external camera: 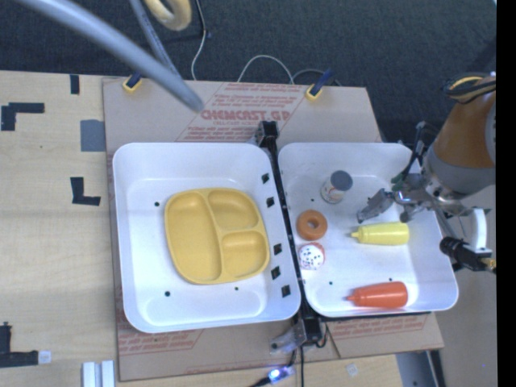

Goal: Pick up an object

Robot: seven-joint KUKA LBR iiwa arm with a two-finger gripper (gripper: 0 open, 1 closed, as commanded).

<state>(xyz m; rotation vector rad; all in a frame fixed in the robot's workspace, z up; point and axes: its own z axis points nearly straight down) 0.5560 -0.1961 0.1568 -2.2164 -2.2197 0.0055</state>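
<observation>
The arm is cut off at the right edge; fingers blurred.

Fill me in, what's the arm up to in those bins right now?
The gripper hangs over the right bin, just above the yellow bottle, with nothing seen between its fingers. An orange carrot-like piece, a donut, a small can and a spotted ball lie around. The left bin holds a yellow divided plate.
</observation>
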